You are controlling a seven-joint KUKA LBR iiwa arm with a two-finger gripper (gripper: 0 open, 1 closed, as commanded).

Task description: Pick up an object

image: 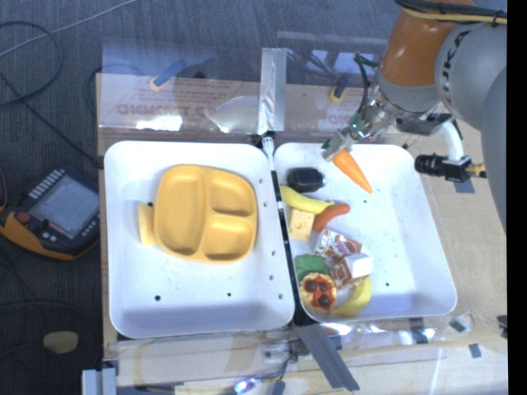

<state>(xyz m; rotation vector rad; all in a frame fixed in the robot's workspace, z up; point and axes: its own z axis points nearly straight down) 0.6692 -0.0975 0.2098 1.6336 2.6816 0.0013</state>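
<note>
My gripper (336, 148) hangs over the far side of the right bin (412, 245), reaching in from the upper right. An orange carrot (354, 171) sticks out from the fingertips, its thick end pinched between them and its tip pointing down to the right. Left of it in the same bin lie a black object (305, 177), a yellow banana (300, 197), a red sausage (331, 214) and a yellow block (301, 224).
Nearer the front of the right bin sit a wrapped packet (342, 252), a green piece (308, 263), a pizza slice (319, 290) and a second banana (359, 298). The left bin (132, 303) holds a yellow divided plate (206, 212). The right bin's right half is bare.
</note>
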